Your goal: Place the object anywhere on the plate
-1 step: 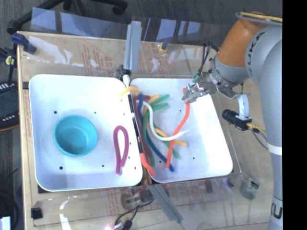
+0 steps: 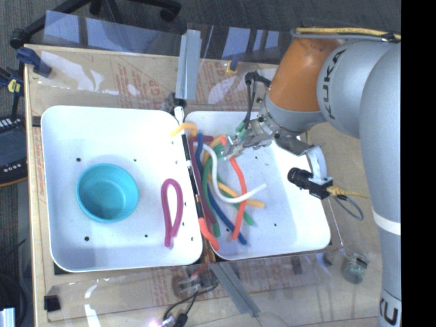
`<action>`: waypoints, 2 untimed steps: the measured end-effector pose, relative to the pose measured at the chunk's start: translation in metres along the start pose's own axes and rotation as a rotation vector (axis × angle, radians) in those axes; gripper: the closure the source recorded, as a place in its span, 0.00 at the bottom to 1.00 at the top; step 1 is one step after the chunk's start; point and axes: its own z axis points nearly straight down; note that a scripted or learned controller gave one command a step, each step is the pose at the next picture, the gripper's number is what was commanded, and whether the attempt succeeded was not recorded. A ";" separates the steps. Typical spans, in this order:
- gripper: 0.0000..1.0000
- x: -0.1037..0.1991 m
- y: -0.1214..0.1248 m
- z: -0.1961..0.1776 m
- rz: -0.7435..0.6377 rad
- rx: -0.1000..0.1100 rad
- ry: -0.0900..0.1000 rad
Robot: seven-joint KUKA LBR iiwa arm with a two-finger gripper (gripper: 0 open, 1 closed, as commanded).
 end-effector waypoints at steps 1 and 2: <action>1.00 0.068 -0.021 -0.076 -0.096 -0.002 -0.001; 1.00 0.123 0.044 -0.037 -0.047 0.001 -0.002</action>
